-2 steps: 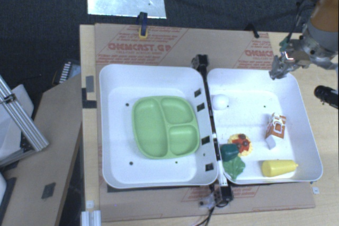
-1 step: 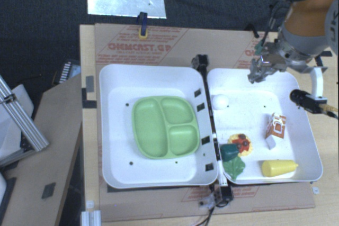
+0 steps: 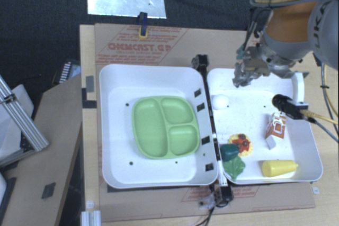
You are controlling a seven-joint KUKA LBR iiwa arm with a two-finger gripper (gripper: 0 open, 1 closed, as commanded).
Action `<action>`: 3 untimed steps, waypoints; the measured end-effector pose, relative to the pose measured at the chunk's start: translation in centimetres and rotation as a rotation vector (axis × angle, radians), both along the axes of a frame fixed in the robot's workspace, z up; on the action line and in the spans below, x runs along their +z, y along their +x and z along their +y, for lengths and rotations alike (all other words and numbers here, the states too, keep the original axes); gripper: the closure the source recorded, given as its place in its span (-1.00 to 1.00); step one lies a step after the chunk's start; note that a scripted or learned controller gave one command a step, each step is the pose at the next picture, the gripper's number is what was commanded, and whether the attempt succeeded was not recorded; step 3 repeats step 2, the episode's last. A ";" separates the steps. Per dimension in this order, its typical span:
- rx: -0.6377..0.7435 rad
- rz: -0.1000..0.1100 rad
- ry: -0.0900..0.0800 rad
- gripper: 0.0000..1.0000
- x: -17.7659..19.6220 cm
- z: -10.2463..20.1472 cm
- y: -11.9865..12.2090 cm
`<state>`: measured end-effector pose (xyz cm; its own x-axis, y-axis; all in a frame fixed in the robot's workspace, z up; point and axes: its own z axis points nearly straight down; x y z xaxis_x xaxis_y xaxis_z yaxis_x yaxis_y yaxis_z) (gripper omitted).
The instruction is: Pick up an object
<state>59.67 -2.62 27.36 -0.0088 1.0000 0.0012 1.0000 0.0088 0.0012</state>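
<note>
Entry: pick-up, approach stage, nothing lifted yet.

1. Left bin point(image 3: 116, 92), well to view-left of gripper; holds green divided plate point(image 3: 164, 127), flat, centred; bare floor all round it.
2. White ball point(image 3: 220, 101), in right bin point(image 3: 249, 111), just view-left of gripper and toward cam; close to the divider wall betw. bins; nearest candidate.
3. Round red-yellow toy point(image 3: 241, 142), toward cam from gripper, well apart from it; touches or nearly touches the green pieces point(image 3: 232, 160) in the near corner by the divider.
4. Gripper point(image 3: 241, 78), over the far part of right bin, near its far rim; nothing seen in it; open or closed: cannot tell.
5. Small orange-white carton point(image 3: 275, 127), view-right of gripper and toward cam; tilted.
6. Yellow object point(image 3: 278, 168), farthest toward cam, by the near rim.

Next move, est.: settle on one target, descend over it; ball needs care, prob. rolls, wall close on one side. Open room: mid-floor of right bin betw. ball and carton; corners and rims cramped.
</note>
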 end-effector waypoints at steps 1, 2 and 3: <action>0.001 0.001 0.001 1.00 -2.4 5.4 -1.3; -0.001 0.000 0.000 1.00 -3.0 9.7 -1.8; -0.001 0.000 0.000 1.00 -3.0 9.7 -1.8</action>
